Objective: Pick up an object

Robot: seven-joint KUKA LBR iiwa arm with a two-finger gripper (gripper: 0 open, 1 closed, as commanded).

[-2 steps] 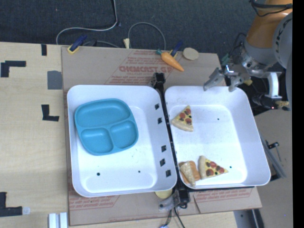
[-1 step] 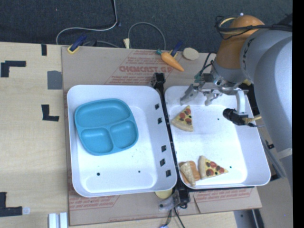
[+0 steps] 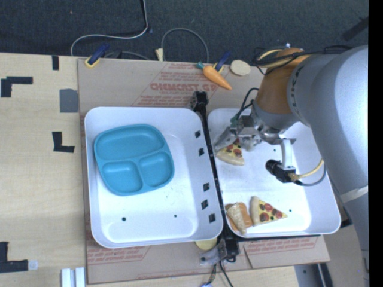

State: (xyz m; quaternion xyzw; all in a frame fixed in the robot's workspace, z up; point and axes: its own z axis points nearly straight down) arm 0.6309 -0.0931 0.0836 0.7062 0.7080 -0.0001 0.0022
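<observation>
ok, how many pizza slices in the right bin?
2: one pizza slice at the gripper near the bin's upper left, another by the bottom edge, beside a bread piece.

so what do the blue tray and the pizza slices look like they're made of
Blue tray: looks like moulded plastic, matte to slightly glossy, one even colour with rounded compartment walls. Pizza slices: probably plastic or rubber toy food, judging by their flat painted-looking toppings and stiff tidy edges; the picture is too coarse to be sure.

Pizza slice (image 3: 231, 154) flat in right bin (image 3: 311, 220), seemingly touching pincer (image 3: 234, 137).
</observation>
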